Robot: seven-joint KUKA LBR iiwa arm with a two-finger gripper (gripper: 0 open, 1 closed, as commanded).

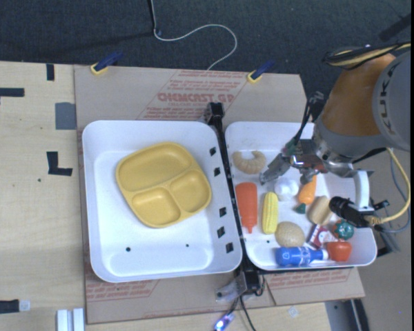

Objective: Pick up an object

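Overhead view of the bench with two white bins side by side. The left bin (103,185) holds a yellow divided plate (163,183); the right bin (262,133) holds the toy food from which one piece is to be picked. The gripper (284,173) hangs over the right bin's middle, its dark fingers (274,169) seemingly splayed apart with nothing between them, though the wrist hides much of the mechanism. Just beneath and beside the fingertips lies a small white object (287,187), too blurred to name. The nearest clear candidates are the corn cob (269,212) and the carrot-like orange piece (246,205) — both lie toward the near edge from the jaws, long axes running roughly front to back, parallel to the divider (224,178). The croissant (250,161) sits to the gripper's far-left side (toward the divider). A short descent and a small shift toward the cob would probably bring the jaws across its narrow width
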